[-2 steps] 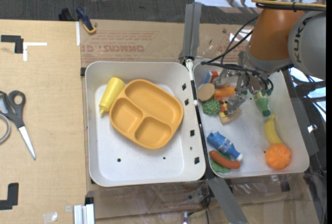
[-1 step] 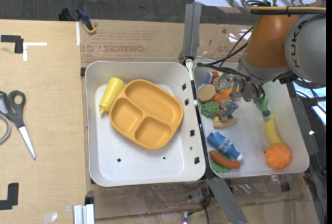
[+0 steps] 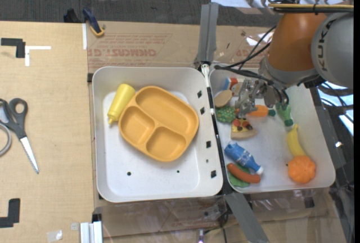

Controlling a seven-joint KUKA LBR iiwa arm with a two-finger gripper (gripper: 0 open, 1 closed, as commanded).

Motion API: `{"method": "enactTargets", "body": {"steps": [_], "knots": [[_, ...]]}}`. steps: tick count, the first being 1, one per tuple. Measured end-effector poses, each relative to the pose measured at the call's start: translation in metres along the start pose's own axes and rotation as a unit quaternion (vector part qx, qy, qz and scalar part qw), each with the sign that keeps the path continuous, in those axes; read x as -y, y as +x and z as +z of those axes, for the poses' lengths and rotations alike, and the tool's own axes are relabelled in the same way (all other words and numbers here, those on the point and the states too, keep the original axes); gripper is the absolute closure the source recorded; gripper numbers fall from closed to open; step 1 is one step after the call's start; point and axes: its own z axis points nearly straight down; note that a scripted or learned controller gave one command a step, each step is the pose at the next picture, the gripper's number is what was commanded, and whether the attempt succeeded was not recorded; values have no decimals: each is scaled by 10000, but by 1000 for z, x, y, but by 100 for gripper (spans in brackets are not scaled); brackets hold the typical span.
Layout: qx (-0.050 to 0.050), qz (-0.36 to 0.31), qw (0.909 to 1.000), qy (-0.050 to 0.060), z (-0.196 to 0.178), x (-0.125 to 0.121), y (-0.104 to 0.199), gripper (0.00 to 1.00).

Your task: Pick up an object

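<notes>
My gripper [image 3: 246, 102] hangs low over the back left part of the right bin [image 3: 320, 180], under the grey arm's orange band. Directly below and in front of it lie a toy pizza slice [image 3: 243, 129] and an orange carrot [image 3: 260, 113]. A green leafy toy [image 3: 226, 115] and a tan round piece [image 3: 223, 98] sit just to its left. Nothing shows as held.
Also in the right bin are a blue bottle [image 3: 243, 157], a red sausage on green [image 3: 243, 175], an orange [image 3: 302, 169], a banana [image 3: 295, 141] and a green piece [image 3: 284, 113]. The left bin [image 3: 112, 180] holds a yellow divided plate [image 3: 159, 122] and a yellow bottle [image 3: 120, 102]. Scissors [image 3: 19, 129] lie on the bench.
</notes>
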Motion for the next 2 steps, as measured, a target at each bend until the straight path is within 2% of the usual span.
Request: {"method": "enactTargets", "body": {"steps": [1, 2], "knots": [[-24, -1317, 9913, -10, 9, 16, 0, 100], [-42, -2990, 9542, -32, -4, 94, 17, 100]]}}
